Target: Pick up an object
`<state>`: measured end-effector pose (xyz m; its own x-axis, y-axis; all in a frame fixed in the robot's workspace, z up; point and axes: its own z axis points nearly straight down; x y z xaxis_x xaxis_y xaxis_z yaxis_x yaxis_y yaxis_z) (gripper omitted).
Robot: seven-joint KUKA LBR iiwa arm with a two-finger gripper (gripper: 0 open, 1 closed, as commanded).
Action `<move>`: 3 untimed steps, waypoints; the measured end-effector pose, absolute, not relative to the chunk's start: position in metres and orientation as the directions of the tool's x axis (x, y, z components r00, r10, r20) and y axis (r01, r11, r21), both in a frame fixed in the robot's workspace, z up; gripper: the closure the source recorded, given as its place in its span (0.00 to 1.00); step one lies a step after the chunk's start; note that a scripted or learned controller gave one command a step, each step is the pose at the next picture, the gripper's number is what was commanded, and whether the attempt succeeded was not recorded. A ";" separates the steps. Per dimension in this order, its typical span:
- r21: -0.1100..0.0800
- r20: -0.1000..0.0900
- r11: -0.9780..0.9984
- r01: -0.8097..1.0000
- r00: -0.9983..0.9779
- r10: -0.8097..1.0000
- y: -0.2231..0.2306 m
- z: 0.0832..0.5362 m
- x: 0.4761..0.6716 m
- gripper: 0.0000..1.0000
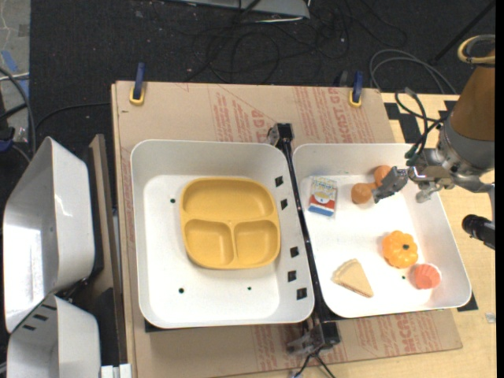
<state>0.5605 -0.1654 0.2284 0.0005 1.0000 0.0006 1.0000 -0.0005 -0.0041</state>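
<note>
Two white bins: left bin (150, 235), far from gripper (403, 184); right bin (449, 235) beneath it. One yellow divided tray (231, 221). One milk carton (322, 196). One brown round item (361, 193) beside gripper. One pumpkin (400, 249). One wedge (353, 278). One pink fruit (425, 276).

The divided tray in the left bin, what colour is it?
Plain yellow tray, seen clearly in the camera view.

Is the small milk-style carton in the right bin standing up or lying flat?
Lying flat. The carton shows its broad printed face, blue and red on white, to the overhead camera, resting on the right bin floor near its left wall.
</note>
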 end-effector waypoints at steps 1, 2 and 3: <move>-0.006 0.001 -0.002 1.000 0.002 1.000 -0.166 0.164 0.563 0.00; -0.004 0.001 -0.001 1.000 0.001 1.000 -0.165 0.117 0.570 0.00; 0.001 0.000 -0.001 1.000 0.001 1.000 -0.165 0.130 0.571 1.00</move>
<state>0.5711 -0.1648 0.1305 0.0011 1.0000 -0.0005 1.0000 -0.0011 0.0009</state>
